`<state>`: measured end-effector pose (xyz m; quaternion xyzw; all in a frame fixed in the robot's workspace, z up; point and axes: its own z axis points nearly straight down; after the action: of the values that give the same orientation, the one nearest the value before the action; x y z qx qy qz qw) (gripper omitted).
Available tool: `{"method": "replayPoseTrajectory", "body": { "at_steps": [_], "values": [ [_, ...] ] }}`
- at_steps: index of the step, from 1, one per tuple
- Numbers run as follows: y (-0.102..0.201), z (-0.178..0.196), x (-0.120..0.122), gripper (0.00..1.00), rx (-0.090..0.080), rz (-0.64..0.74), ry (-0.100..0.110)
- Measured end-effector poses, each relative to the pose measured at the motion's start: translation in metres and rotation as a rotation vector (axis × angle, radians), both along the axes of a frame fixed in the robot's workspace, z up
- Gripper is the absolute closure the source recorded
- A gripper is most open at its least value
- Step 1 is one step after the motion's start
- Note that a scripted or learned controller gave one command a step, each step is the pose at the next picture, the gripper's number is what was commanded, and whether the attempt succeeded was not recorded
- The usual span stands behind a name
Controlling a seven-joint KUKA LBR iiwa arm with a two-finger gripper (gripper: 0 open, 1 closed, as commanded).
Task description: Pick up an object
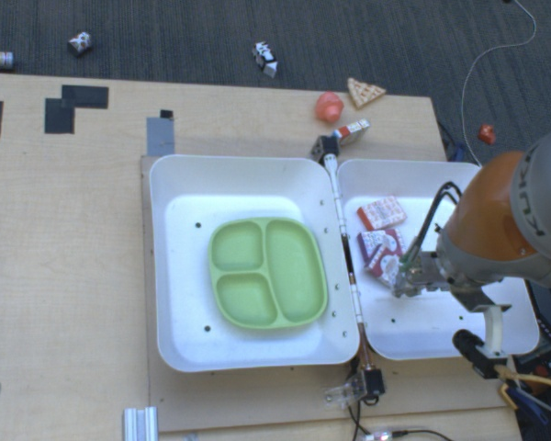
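Two red-and-white packets lie in the right bin (422, 333): one (382, 213) toward the far side and another (382, 251) just below it. My gripper (406, 281) hangs low over the bin, right at the near edge of the lower packet. The grey arm with its orange band (496, 214) reaches in from the right and hides the bin's right half. I cannot make out how the gripper stands, and nothing shows as lifted.
A green three-compartment plate (266, 272) lies in the left bin (179, 246). On the bench behind the bins sit a red ball (329, 107), a pizza-slice toy (365, 92) and a small red-and-white item (349, 132). Small bits lie scattered on the floor.
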<state>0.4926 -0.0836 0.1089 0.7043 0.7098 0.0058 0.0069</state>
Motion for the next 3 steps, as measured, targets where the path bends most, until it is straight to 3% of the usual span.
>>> {"method": "replayPoseTrajectory", "body": {
  "at_steps": [1, 2, 3],
  "values": [
    [0.0, 0.0, 0.0, 0.0, 0.0, -0.001, 0.0],
    [-0.002, -0.022, -0.004, 0.0, 0.001, -0.006, 0.011],
    [-0.001, -0.011, -0.002, 1.0, 0.0, -0.002, 0.004]
  ]
}}
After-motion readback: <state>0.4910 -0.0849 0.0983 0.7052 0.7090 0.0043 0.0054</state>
